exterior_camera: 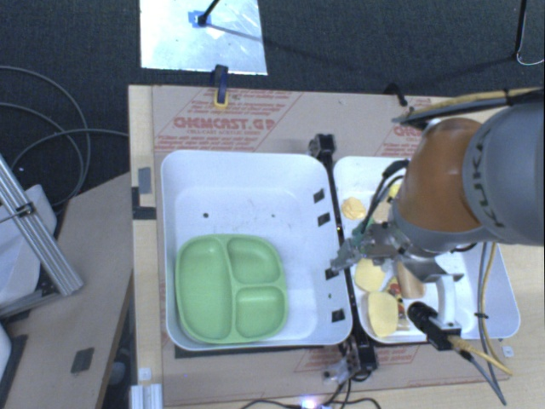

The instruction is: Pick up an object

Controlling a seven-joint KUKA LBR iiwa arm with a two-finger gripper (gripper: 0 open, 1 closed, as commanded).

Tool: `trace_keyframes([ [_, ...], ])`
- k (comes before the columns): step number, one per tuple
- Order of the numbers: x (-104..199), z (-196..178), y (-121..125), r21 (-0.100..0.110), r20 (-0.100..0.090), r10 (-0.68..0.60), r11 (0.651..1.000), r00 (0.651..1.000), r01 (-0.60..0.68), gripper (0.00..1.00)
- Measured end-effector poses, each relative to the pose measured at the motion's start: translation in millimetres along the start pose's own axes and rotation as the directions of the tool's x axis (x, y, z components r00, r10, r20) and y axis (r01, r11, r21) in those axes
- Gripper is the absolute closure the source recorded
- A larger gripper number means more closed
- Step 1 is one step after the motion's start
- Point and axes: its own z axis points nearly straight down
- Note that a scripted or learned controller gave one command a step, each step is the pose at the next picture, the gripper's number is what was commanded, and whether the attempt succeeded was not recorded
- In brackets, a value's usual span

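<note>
White plastic bins are seen side by side on a cardboard-covered bench, camera view only. Left bin (247,186) takes centre of frame and holds a green divided tray (230,288) in its lower left part. Right bin (498,313) sits at right of frame, mostly covered by the arm (477,177).

Task's things: several pale yellow objects are seen in the right bin, near the wall shared w/ the left bin. One small yellow piece (352,207) lies toward the upper part, a rounder one (370,275) mid-way, and a larger yellow piece (382,313) lower down; a small reddish bit is glimpsed just beside it. What they are can't be told at this res.

Risks, as judged: pieces lie close together and near the bin wall, so a descent could clip the wall or shove one piece against another instead of trapping it. Flat, low pieces may slip out of a pinch. Cables hanging off the wrist could drag across the pile.

Arm pose: reach comes in from right of frame, orange band over the right bin, wrist pointed down and toward lower frame. Gripper (375,258) hangs over the mid yellow piece, approx. above or touching it; which one can't be told. Open or closed can't be told either, and nothing is seen held.
</note>
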Motion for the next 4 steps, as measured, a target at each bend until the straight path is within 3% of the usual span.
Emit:
trace_keyframes([
  [1,76,-1,80,-0.011,-0.001,-0.012,1.000,1.000,0.012,0.00],
  [2,109,47,-2,0.007,-0.001,-0.008,1.000,1.000,0.009,0.00],
  [3,158,83,16,-0.020,0.010,0.012,1.000,1.000,-0.012,0.00],
  [4,146,76,16,-0.019,0.030,0.022,1.000,0.999,-0.022,1.00],
])
